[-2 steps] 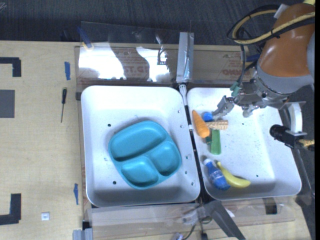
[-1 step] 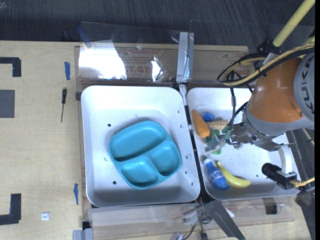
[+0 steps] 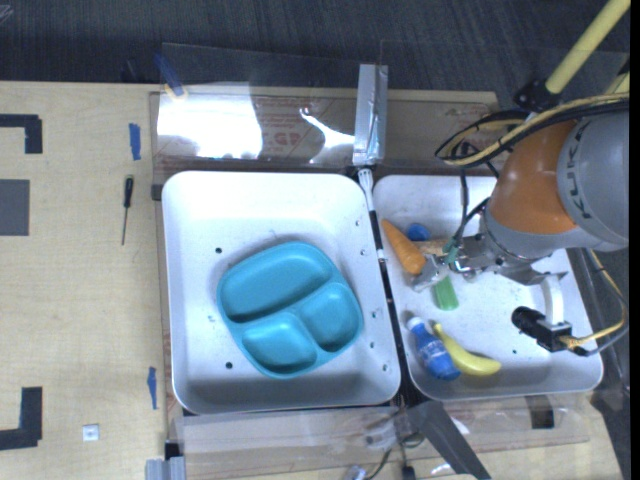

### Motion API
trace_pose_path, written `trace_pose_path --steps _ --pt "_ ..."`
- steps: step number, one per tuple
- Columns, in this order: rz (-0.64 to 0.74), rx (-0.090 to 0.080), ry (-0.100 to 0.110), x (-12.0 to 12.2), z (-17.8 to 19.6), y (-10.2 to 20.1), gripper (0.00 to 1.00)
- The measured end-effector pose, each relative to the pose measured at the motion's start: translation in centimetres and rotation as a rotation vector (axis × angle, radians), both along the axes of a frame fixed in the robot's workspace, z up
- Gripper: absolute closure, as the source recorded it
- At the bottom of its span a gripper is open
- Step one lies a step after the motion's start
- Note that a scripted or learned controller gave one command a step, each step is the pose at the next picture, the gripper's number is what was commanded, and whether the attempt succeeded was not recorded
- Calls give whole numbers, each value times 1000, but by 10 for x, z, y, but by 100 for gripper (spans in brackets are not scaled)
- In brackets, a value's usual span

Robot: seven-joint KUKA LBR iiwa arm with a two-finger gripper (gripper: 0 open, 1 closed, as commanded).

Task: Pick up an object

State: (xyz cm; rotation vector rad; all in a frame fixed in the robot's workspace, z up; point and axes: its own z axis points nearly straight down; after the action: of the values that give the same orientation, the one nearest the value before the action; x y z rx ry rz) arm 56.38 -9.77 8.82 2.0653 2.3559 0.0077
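The right bin [image 3: 560, 373] holds an orange carrot [image 3: 404, 249] by its left wall. A small green piece [image 3: 446, 294] lies just right of the carrot, and a small blue item [image 3: 417, 232] sits behind it. Toward the front lie a blue bottle [image 3: 434, 350] and a yellow banana [image 3: 468, 359], side by side. My gripper [image 3: 447, 261] is low in this bin, between the carrot's lower end and the green piece, right above the green piece. The grey and orange arm [image 3: 535, 193] covers the bin's back right.
A blue divided plate [image 3: 289, 306] lies in the left bin [image 3: 190, 268]. A black cable plug [image 3: 538, 326] hangs over the right bin's right side. A clear sheet and a metal post [image 3: 369, 113] stand behind the bins. The bins' shared wall runs just left of the carrot.
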Motion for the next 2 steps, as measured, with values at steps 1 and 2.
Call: trace_pose_path --steps 1,2 --pt "-2 -1 -6 2 12 0 100" --pt "-271 2 7 5 36 -9 100"
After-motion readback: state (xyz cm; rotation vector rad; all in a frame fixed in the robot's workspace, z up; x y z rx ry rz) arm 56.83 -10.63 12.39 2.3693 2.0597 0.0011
